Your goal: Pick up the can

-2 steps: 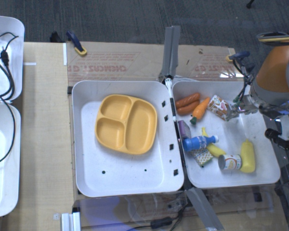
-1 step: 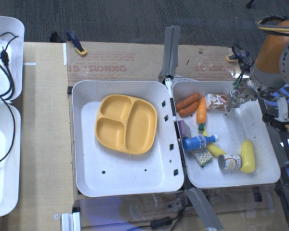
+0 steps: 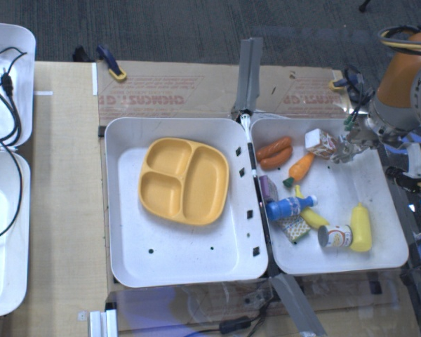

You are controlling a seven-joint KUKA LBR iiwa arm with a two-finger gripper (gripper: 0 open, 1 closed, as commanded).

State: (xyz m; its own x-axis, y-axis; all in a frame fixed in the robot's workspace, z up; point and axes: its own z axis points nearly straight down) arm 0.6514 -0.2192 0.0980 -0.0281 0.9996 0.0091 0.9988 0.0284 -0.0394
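The can (image 3: 335, 236) lies on its side near the front of the right bin (image 3: 379, 188), its grey lid facing left, between a yellow squeeze bottle (image 3: 361, 227) and a yellow banana-like piece (image 3: 313, 218). My gripper (image 3: 345, 152) is low over the back right of that bin, beside a brown and white packet (image 3: 322, 142). It is well behind the can and apart from it. The orange band of the arm (image 3: 400, 76) is at the view's right edge.
The right bin also holds two sausages (image 3: 275, 152), a carrot (image 3: 301, 166), a blue bottle (image 3: 289, 206), a purple item (image 3: 268, 187) and a patterned pad (image 3: 292, 228). A yellow divided plate (image 3: 184, 181) lies in the left bin (image 3: 126, 244).
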